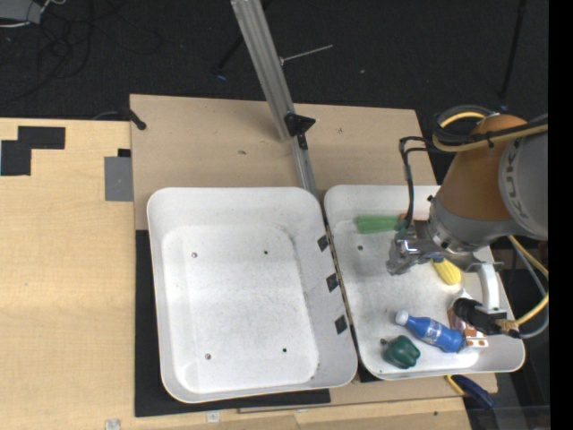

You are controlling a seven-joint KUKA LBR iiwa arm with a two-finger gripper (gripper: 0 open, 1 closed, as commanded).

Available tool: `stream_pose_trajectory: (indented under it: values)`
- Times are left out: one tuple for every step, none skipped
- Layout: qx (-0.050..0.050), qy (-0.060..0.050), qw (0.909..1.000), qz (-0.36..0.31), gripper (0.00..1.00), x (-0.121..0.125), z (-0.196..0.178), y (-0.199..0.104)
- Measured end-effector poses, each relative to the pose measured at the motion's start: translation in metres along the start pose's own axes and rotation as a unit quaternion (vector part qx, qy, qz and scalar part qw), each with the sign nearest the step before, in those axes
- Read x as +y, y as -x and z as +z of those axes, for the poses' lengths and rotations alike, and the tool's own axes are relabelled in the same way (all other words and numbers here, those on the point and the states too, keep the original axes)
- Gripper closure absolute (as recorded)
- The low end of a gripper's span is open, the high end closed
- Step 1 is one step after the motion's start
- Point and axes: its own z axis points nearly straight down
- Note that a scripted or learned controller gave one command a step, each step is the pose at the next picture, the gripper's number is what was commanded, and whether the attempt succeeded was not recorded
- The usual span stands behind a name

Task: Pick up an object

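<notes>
Pale wooden surface (pixel 63 276) at far left, flat and matte, with dark rectangular patches near its upper corner. Next, left bin (pixel 242 294): shallow white plastic, rounded corners, speckled floor. Slanting metal rail (pixel 269 70) above, ribbed and grey. Black clips (pixel 332 281) along the seam between bins. In right bin (pixel 358 330): green soft-edged block (pixel 380 225) near the back wall, dark green rounded lump (pixel 401 353) at the front, blue bottle (pixel 433 332) with white cap lying just beside it, yellow piece (pixel 448 271) under the arm. Hand (pixel 403 256) low over the right bin's middle, metallic, nothing visibly pinched; spread or pressed together, cannot tell.
</notes>
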Motion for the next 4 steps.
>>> stream_pose_trajectory:
  values:
    - [0.0, 0.001, 1.0, -0.006, 1.0, 0.002, -0.053, -0.01]
    - [0.0, 0.0, 1.0, -0.006, 1.0, 0.003, -0.083, -0.009]
    - [0.001, -0.002, 1.0, -0.007, 1.0, 0.004, -0.081, -0.052]
    - [0.001, -0.003, 1.0, -0.007, 1.0, 0.001, -0.075, -0.095]
